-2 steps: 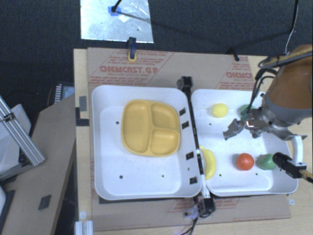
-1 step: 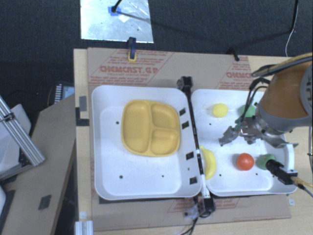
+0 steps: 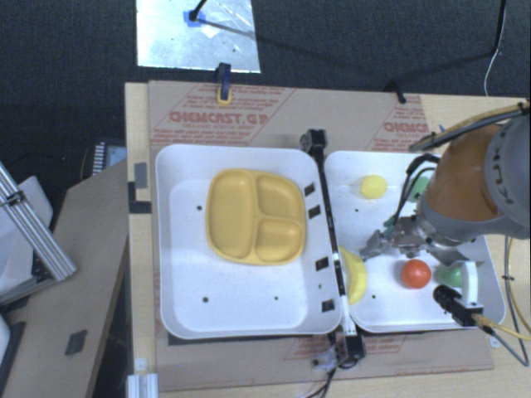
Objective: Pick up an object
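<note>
Orange ball [image 3: 416, 274] lies just beside the pincer [image 3: 383, 242], apart.

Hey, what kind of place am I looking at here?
Probably a robotics lab test bench: a grey and orange arm reaches over two white bins, toy food such as a tomato lies inside, and cables run around the bench.

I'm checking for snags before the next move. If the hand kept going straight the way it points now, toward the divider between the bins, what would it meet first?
Probably the yellow curved object at the right bin's left edge, just ahead of the hand, though height is unclear from this slanted view. The red ball lies off to the side.
</note>
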{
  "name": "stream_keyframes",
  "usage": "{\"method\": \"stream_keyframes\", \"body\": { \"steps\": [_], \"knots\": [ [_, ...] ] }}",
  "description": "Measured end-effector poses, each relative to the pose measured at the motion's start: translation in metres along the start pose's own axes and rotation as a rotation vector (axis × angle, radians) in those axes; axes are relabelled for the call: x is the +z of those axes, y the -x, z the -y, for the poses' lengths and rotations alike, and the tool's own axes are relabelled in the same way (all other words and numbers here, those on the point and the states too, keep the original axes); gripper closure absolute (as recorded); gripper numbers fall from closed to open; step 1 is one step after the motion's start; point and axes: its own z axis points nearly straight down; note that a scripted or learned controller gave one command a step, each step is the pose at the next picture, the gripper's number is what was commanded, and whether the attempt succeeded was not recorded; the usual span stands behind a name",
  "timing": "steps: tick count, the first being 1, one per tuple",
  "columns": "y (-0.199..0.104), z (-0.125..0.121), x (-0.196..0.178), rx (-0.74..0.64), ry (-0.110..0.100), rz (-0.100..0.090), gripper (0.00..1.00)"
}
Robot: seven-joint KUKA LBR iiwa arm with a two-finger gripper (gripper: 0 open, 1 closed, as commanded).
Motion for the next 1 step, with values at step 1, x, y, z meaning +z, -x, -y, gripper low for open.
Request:
{"method": "stream_keyframes", "body": {
  "steps": [1],
  "knots": [
    [0.0002,-0.0017,-0.0133,0.000,0.006,0.001,1.00]
  ]
}}
